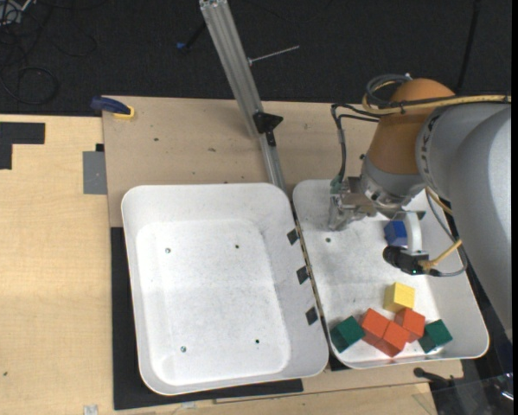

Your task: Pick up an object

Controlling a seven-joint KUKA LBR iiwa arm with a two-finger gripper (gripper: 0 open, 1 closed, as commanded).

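Note:
My gripper (338, 218) hangs over the far left part of the right bin (355, 258), above bare bin floor, with no object seen in it. A blue block (395, 231) lies just to its right, partly behind the wrist cables. Near the bin's front edge sit a yellow block (403, 296), two orange blocks (379, 328) (409, 322) and two green blocks (347, 332) (434, 335), clustered together and well apart from the gripper.
The left bin (155, 214) stands beside the right one, with black clips (303, 274) along their shared edge. A slanted aluminium bar (239, 76) rises behind the bins. The arm's grey body (470, 180) covers the right bin's far right side.

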